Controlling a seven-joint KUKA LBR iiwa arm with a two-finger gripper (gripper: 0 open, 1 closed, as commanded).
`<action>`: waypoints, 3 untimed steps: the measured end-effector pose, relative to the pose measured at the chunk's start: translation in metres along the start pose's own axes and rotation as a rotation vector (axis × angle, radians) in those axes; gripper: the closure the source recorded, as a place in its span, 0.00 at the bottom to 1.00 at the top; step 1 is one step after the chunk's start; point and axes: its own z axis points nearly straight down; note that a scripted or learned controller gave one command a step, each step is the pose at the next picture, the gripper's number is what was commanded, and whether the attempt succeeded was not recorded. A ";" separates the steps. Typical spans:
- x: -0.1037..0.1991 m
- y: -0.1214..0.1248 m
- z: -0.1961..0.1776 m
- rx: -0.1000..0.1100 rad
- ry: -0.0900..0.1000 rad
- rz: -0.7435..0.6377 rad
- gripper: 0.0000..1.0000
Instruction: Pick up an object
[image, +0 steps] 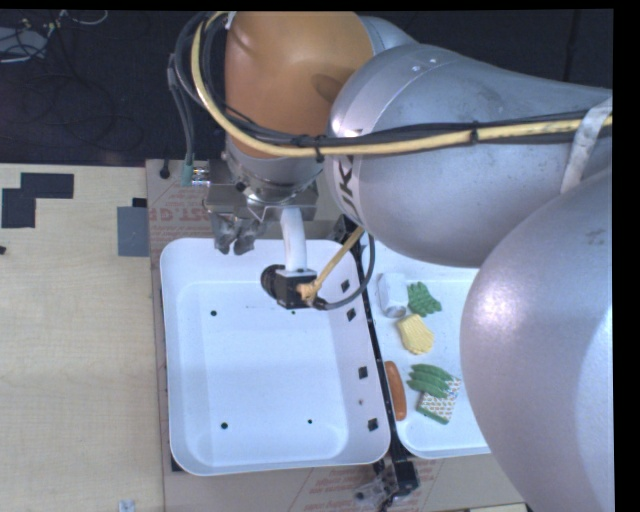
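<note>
The gripper (236, 238) hangs at the far rim of the left bin (166, 350), left of that rim's middle and just above the white wall. Whether it is open or closed cannot be told from this slant, and nothing shows in its grasp. Above it the wrist rises into the orange band (290, 70) and the grey arm (470, 150), which sweeps in from the right and covers the right part of the right bin (452, 292).

All the loose things lie in the right bin, across the two inner walls from the gripper and well apart from it.

- **Near the far-left corner:** a small white cylinder (390, 293) lies close to the bin's left wall, with a green leafy toy (424, 298) just beside it.
- **Below these:** a yellow corn-like piece (416, 335).
- **Along the left wall, toward the near edge:** an orange stick-shaped toy (396, 390) lies lengthwise.
- **Right of the orange toy:** green pods (432, 377) lie touching a green-and-white checked piece (437, 407), which sits nearest the bin's near edge.

Left of the bins, the pale bench (70, 350) carries a grey square patch (131, 231) and black patches (38, 196) toward its far edge.
</note>
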 end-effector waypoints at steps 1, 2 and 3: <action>-0.013 -0.041 -0.129 -0.011 0.002 0.007 1.00; -0.010 -0.041 -0.130 0.003 -0.006 -0.001 1.00; -0.008 -0.042 -0.139 0.007 -0.008 -0.010 1.00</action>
